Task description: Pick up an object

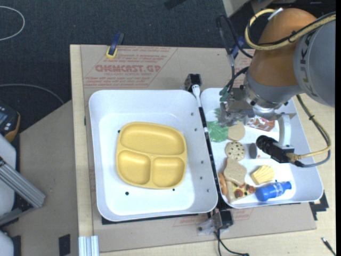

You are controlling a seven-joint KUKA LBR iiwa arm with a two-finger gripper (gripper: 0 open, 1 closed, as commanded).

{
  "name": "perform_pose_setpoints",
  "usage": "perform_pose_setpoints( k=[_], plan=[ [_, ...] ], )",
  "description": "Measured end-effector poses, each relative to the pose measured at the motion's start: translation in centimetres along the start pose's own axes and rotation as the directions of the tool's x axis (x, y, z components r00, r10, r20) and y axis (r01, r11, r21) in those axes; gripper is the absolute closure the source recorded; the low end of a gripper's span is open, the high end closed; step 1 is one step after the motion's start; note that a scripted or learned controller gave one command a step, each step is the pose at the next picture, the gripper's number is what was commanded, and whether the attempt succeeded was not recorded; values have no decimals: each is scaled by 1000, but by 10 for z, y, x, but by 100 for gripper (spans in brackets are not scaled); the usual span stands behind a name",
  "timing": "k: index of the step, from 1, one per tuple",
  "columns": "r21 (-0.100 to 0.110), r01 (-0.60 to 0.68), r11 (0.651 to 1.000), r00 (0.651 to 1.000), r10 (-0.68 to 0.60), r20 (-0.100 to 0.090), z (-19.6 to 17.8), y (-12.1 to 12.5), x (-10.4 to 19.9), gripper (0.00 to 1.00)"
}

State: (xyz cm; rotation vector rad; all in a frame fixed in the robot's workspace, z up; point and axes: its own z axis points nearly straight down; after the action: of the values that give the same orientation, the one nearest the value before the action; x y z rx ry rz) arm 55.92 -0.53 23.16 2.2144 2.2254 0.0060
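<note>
Over the right bin (310,181), at its far-left corner, the gripper (230,114) hangs low, tucked under the bulk of the arm's grey-and-orange wrist. Whether the jaws are open or closed I cannot tell; the wrist hides them from this angle. Just below it lie a green piece (216,132) against the bin wall and a tan cookie (236,132) beside it, and those two look like the likeliest targets. Nothing shows between the jaws, so I call the pick not yet made. Every item I can see rests on the bin floor: a chocolate-chip cookie (234,150), a bread slice (234,172), a cheese wedge (262,174), a blue bottle (274,190) near the front rim and a red-and-white packet (261,124) half under the arm. In the left bin (100,143) sits a yellow divided plate (152,154), well apart from the action. By my reading, the approach is done or nearly so — the close, the lift and the proof of a real hold are all left to come.
</note>
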Motion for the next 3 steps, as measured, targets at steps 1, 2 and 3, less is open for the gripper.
perform_pose_setpoints(
  k=[1, 2, 3],
  plan=[
    [7, -4, 1000, 1000, 4, 1, 10, 0, 5, 100],
    [8, -7, 1000, 1000, 7, 0, 10, -18, 3, 100],
    [3, -5, 1000, 1000, 5, 1, 5, -17, 6, 100]
  ],
)
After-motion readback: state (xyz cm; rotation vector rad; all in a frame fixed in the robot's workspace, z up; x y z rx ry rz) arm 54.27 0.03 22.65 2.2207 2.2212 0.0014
